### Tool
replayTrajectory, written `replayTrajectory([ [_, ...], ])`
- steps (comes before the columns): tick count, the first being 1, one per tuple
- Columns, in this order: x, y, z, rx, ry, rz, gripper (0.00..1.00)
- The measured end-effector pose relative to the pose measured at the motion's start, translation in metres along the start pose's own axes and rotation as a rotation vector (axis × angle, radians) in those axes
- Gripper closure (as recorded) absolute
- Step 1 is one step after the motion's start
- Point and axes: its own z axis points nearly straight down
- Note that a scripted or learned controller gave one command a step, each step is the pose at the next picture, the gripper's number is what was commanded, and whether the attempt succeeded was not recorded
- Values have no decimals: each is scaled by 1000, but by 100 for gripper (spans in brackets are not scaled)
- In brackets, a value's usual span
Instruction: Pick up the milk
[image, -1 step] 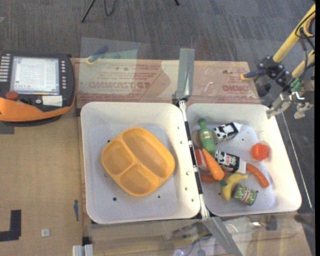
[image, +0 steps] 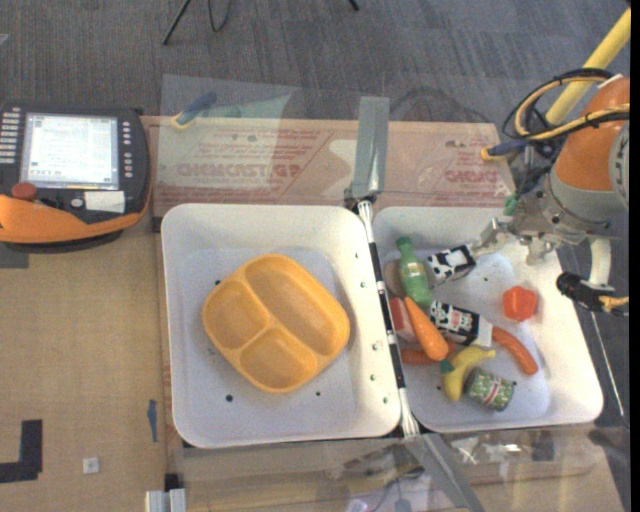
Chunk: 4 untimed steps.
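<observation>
Toward the far edge of the right bin (image: 575, 400), the milk (image: 451, 263) lies on its side, a small cow-print carton just beside the green bottle (image: 412, 270). A second cow-print carton (image: 461, 322) lies nearer the bin's middle, touching the carrot (image: 427, 330). Banana (image: 463, 364) and green can (image: 490, 389) sit by the near edge, and a red block (image: 519, 302) and red pepper (image: 515, 350) toward the right edge. The gripper (image: 520, 238) hangs over the far right corner, just right of the far carton and not on it. Fingers open or closed: cannot tell at this angle. Nothing is seen held. Step in hand, by my read: the approach, with the grasp not yet made. Next move calls for shifting left over the carton, lining up across its narrow sides, descending clear of the bottle, then closing. The left bin (image: 180, 330) holds a yellow divided plate (image: 276, 322).
</observation>
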Motion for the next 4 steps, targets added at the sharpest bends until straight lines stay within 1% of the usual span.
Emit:
replayTrajectory([
  [1, 65, 3, 15, -32, -6, -107, 0],
  [2, 94, -22, 14, -42, -8, -177, 0],
  [3, 80, -106, 35, 4, 2, -140, 0],
  [4, 68, -40, 37, 9, 3, -105, 0],
])
